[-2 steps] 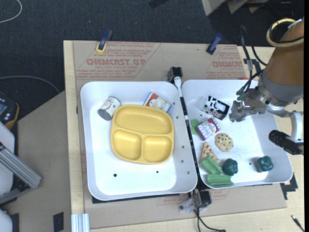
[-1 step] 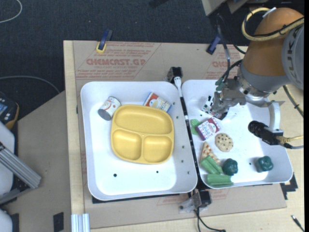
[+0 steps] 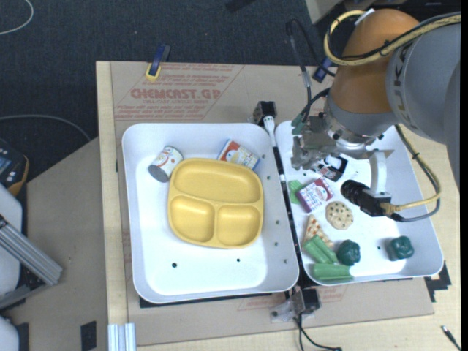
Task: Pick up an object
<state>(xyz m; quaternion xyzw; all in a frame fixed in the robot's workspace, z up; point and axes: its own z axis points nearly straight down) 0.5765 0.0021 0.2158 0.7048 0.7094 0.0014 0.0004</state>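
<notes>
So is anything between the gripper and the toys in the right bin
Nothing visible blocks it. The gripper hangs over the back of the right bin, with a purple packet and a round cookie lying open just in front of it. The yellow tray sits in the left bin.

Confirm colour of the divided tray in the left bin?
Plain yellow. The divided tray shows clearly in the camera view.

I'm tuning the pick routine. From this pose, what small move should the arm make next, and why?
Probably a short descent. The gripper sits over the near-left part of the right bin, with a purple packet and a cookie just below it in the view. I can't see anything between its fingers, so nothing looks picked yet; lowering onto the packet seems the likeliest step.
</notes>
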